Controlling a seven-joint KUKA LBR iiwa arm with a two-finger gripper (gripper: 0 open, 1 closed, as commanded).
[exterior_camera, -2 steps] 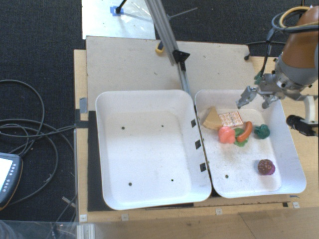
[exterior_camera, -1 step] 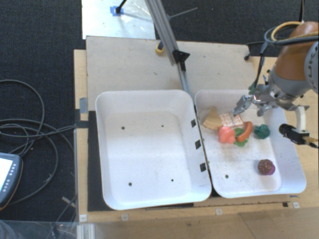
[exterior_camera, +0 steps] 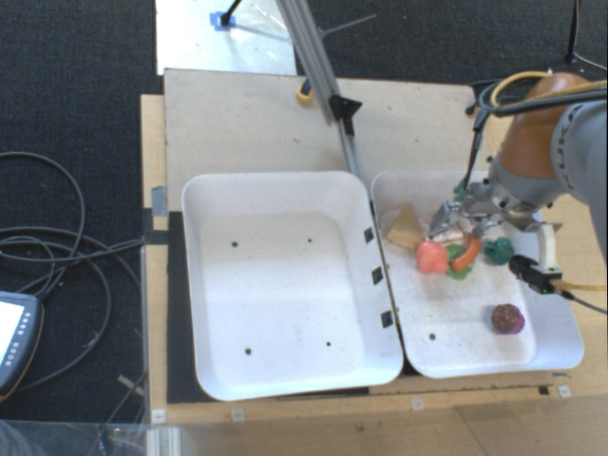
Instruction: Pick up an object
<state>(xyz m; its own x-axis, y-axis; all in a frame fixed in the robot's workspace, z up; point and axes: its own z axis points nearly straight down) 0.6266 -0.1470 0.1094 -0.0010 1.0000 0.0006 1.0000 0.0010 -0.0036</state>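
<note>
The gripper (exterior_camera: 460,224) hangs low in the right bin (exterior_camera: 551,354), just above a red-orange object (exterior_camera: 432,257) and an orange piece (exterior_camera: 465,256). Whether it grips anything, I cannot tell. A tan wedge (exterior_camera: 406,226) lies just left, a green item (exterior_camera: 499,249) just right, and a dark purple ball (exterior_camera: 507,318) farther toward the front. The left bin (exterior_camera: 204,245) sits alongside.

I see five objects in the right bin (exterior_camera: 551,350): a tan wedge (exterior_camera: 406,226) at far left; a coral-pink lump (exterior_camera: 431,257) touching an orange, carrot-like piece (exterior_camera: 465,256) on its right; a small dark-green item (exterior_camera: 499,249) just beside these; and a maroon, bumpy ball (exterior_camera: 507,318) alone, nearer, well apart.
</note>
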